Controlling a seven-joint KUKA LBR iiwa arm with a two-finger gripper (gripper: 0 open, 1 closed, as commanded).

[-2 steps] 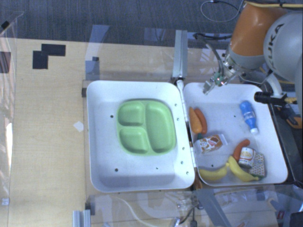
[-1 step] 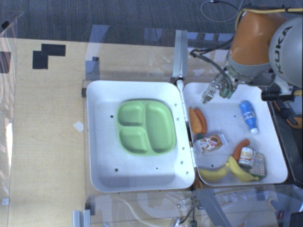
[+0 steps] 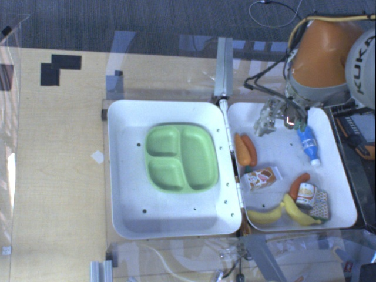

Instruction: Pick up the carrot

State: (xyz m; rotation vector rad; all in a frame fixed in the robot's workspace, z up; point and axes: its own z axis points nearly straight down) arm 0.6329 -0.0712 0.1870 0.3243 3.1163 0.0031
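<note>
The carrot [image 3: 242, 150] is an orange stick lying lengthwise against the left wall of the right bin [image 3: 346, 184], with a redder, rounder piece [image 3: 252, 151] pressed against its right side. My gripper [image 3: 276, 121] hangs over the back of that bin, up and to the right of the carrot and apart from it. Its fingers [image 3: 263, 124] stand open, and only white bin floor shows between them.
A blue bottle [image 3: 308, 144] lies just right of the gripper. Nearer the front are a snack packet [image 3: 260, 178], two bananas [image 3: 267, 215], a small can [image 3: 305, 194] and a patterned pouch [image 3: 321, 205]. The left bin [image 3: 126, 210] holds a green divided plate [image 3: 179, 157].
</note>
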